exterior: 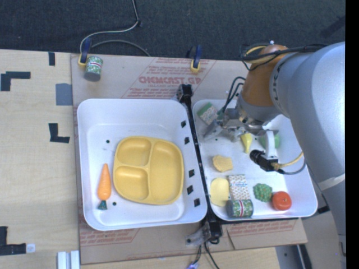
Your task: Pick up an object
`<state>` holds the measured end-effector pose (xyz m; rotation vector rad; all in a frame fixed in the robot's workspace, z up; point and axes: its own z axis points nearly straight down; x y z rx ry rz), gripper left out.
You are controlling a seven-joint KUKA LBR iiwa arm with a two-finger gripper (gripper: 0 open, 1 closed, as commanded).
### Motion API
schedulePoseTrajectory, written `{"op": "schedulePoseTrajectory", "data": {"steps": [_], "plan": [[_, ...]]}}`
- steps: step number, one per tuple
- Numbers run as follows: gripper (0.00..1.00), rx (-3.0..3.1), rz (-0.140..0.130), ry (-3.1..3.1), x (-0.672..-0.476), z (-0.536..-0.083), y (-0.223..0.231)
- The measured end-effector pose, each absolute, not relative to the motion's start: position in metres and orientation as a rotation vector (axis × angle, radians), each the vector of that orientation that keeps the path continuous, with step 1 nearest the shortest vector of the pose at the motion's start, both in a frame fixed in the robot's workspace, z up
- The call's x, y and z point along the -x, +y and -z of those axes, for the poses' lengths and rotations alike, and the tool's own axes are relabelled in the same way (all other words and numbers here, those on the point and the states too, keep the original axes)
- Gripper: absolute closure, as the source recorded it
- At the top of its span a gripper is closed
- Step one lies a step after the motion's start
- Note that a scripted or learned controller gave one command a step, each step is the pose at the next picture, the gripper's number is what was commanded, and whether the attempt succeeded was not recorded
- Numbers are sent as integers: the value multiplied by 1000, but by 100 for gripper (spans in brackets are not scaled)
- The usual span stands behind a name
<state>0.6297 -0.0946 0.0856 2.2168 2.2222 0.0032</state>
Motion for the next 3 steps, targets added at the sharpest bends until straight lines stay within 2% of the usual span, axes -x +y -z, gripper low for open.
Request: {"op": "schedulePoseTrajectory", "data": {"steps": [1, 2, 3], "plan": [[0, -2218, -2, 2220, -590, -86, -98], [0, -2219, -2, 2219, -519, -86, -102], [0, -2217, -4, 2220, -575, -86, -102]]}}
